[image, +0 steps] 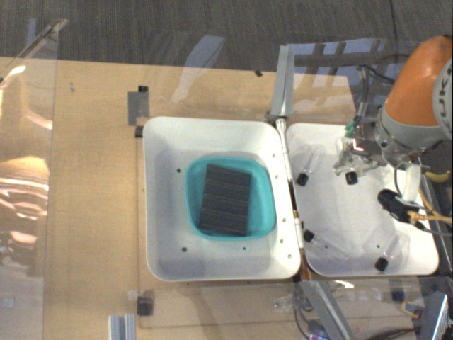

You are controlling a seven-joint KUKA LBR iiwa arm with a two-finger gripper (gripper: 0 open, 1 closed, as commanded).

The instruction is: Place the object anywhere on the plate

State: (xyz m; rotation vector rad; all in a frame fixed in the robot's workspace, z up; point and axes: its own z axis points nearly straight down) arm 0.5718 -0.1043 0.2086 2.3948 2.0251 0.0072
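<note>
Left bin (pixel 163 190) holds plate (pixel 265 190) bearing dark block (pixel 226 199).

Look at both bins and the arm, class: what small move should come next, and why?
Probably none toward the plate: pull the arm a little further back. The dark ridged block already lies flat on the teal plate in the left bin, well inside its rim. The gripper hangs over the right bin, apart from the block, so retreating looks safest.
</note>
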